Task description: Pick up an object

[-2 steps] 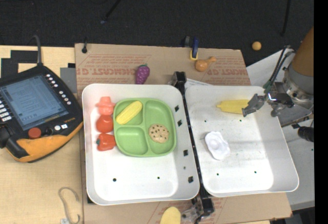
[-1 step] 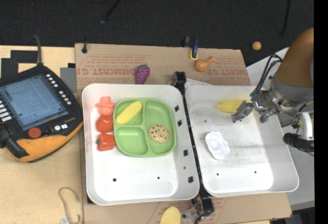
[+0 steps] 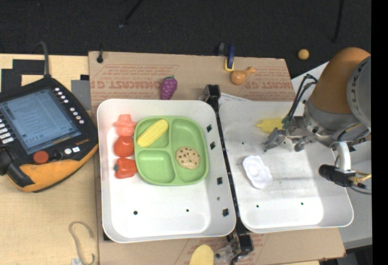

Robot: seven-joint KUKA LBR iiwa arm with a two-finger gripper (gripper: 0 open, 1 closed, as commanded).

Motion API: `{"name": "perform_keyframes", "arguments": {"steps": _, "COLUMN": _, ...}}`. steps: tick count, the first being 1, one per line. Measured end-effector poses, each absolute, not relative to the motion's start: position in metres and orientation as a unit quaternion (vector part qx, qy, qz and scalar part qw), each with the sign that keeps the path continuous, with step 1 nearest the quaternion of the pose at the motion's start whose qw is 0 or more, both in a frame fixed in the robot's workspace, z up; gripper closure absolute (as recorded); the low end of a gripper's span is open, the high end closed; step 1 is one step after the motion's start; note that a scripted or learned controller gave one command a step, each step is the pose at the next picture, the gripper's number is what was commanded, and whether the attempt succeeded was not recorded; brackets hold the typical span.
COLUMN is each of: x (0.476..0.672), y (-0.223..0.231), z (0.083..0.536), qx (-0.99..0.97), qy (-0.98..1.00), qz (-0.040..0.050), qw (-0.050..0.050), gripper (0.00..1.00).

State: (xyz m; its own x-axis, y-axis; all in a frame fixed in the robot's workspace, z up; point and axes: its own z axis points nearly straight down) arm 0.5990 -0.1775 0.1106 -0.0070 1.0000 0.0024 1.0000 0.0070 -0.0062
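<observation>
Gripper (image 3: 285, 142) low over the right bin (image 3: 315, 212), near that bin's far edge; fingers spread, nothing between them; grey arm (image 3: 339, 91) with its orange band reaching in from the right.

Just beyond the fingertips, a flat yellow piece (image 3: 270, 125) on the bin floor, close to the gripper but whether touching hard to tell; nearer the camera, a crumpled white object (image 3: 256, 171), apart from the fingers and near the divider between the bins.

Left bin (image 3: 157, 215) holding a green divided plate (image 3: 159, 167); yellow toy corn (image 3: 151, 131) in the plate's far-left compartment; cookie (image 3: 188, 157) in its right compartment; near-left compartment bare. Along the plate's left side, a row of three: pink toy (image 3: 124, 124) farthest back, then a red-orange toy (image 3: 123, 147), then a red toy (image 3: 125, 168), all close against the plate's rim.

Outside the bins, on the cardboard sheet (image 3: 133, 73) behind them: purple grapes (image 3: 168, 86), an orange pear-shaped toy (image 3: 240, 75); farther right, a small orange ball (image 3: 303, 54). At the near edge, a yellow rounded toy (image 3: 202, 254). On the bench at far left, a teach pendant (image 3: 42, 130) with its screen lit.
</observation>
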Motion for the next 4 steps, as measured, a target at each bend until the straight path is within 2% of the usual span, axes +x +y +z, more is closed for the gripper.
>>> {"name": "perform_keyframes", "arguments": {"steps": 1, "x": 0.599, "y": -0.175, "z": 0.086, "qx": -0.705, "qy": -0.709, "qz": 0.0009, "qw": 0.002, "gripper": 0.0}}
{"name": "perform_keyframes", "arguments": {"steps": 2, "x": 0.6, "y": -0.176, "z": 0.098, "qx": -0.706, "qy": -0.709, "qz": 0.0002, "qw": 0.001, "gripper": 1.0}}
{"name": "perform_keyframes", "arguments": {"steps": 4, "x": 0.589, "y": -0.178, "z": 0.212, "qx": -0.707, "qy": -0.707, "qz": -0.0006, "qw": -0.001, "gripper": 1.0}}
